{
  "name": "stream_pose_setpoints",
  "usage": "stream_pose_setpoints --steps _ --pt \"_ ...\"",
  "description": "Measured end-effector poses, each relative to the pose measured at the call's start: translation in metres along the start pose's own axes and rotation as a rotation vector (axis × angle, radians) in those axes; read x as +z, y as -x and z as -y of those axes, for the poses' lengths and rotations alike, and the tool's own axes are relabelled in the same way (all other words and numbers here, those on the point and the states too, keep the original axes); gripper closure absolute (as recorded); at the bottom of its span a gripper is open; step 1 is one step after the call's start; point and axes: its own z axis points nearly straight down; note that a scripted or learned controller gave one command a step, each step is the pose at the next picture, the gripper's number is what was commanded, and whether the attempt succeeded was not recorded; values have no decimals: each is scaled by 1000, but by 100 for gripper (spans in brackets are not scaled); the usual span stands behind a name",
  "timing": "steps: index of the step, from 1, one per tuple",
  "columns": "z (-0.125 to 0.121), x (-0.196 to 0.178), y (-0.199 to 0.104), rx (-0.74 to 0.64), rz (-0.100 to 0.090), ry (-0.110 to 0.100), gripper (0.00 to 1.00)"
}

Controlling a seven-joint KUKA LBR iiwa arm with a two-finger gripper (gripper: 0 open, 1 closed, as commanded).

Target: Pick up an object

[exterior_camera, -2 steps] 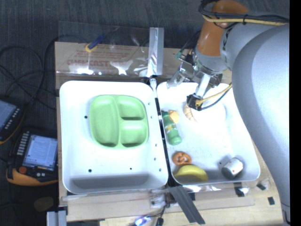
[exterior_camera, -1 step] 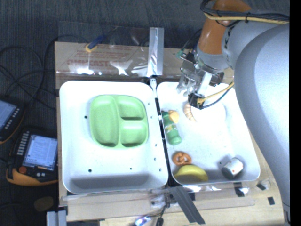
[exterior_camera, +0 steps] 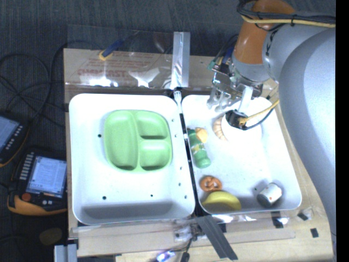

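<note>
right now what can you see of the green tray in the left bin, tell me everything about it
The green tray is a pale green, smooth, plastic-looking dish with rounded corners and three compartments: one long one on the view's left and two smaller ones stacked on the right. Nothing lies in any compartment. It sits flat and upright on the floor of the left bin, towards the far half, turned slightly askew to the bin's walls. Nothing touches it apart from the bin floor; the gripper is over the other bin.

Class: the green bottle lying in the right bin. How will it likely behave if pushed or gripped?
The green bottle lies on its side, so a sideways push would probably roll it. Its surface looks smooth, perhaps slippery. It rests close to the bin's dividing wall, which may crowd a grip.
</note>
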Motion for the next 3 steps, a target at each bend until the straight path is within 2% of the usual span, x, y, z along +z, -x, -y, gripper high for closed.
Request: stream_pose_setpoints --steps 1,2,3 --pt "-16 9 20 116 -5 -3 100" --pt "-16 9 20 117 -4 -3 0" --pt "-26 77 28 -69 -9 15 0"
